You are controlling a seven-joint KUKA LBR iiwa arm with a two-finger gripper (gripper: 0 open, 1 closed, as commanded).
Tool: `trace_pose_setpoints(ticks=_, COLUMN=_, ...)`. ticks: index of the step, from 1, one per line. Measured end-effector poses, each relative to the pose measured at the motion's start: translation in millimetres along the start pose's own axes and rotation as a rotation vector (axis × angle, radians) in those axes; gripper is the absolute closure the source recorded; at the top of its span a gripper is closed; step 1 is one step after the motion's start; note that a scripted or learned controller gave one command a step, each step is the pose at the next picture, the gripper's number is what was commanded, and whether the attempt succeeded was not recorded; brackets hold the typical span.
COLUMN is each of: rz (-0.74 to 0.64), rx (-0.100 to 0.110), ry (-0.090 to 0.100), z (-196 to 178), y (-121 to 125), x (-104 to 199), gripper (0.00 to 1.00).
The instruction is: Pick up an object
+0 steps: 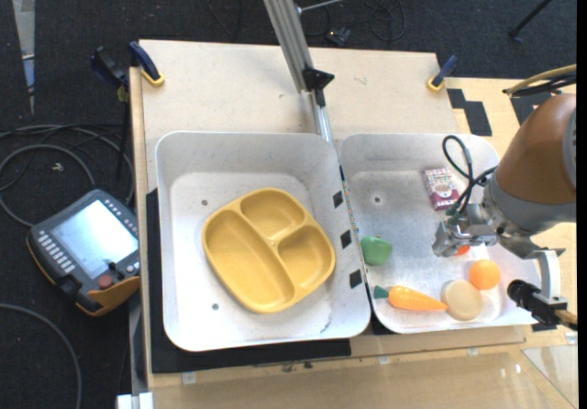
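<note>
the gripper (449,245) hangs low in the right bin (394,155), above the orange ball (484,274), carrot (415,299) and egg (462,300); whether it grips anything cannot be told.

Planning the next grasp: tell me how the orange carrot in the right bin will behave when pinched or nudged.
The carrot looks like a smooth, glossy toy, so probably stiff, light and a bit slippery. Its tapered round body lies flat on the right bin, so a nudge may roll or pivot it toward the cream ball beside it.
</note>
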State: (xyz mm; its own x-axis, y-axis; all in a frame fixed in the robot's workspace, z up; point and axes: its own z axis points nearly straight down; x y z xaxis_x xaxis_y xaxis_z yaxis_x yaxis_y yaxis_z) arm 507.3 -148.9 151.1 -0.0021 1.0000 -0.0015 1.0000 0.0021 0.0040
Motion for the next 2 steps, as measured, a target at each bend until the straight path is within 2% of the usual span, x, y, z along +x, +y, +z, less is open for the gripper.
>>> trace_pose_setpoints(ticks=2, rz=-0.001, rx=-0.003, ry=-0.001, z=-122.5, y=-4.0, x=-7.2, gripper=1.0)
